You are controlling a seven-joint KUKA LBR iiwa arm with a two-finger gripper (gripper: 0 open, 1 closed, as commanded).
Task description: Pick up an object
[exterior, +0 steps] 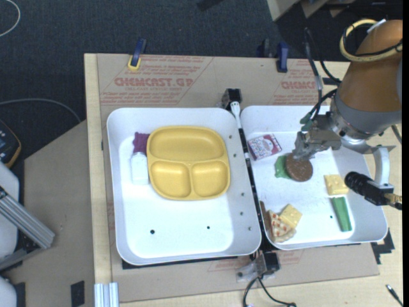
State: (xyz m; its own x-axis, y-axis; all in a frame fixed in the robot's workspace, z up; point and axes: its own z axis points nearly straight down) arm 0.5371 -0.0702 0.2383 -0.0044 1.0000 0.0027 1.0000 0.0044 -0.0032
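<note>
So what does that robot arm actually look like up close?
The arm is a thick, rounded tube, orange-tan on top and grey lower down near the wrist. A yellowish cable loops over its top, with dark cables running alongside. At the end sits a small grey metal gripper.

One fixed camera looks down at a slant from above the table (192, 75), far enough back to take in both white bins (128, 190) side by side, with dark floor (64, 18) beyond the far edge.
</note>
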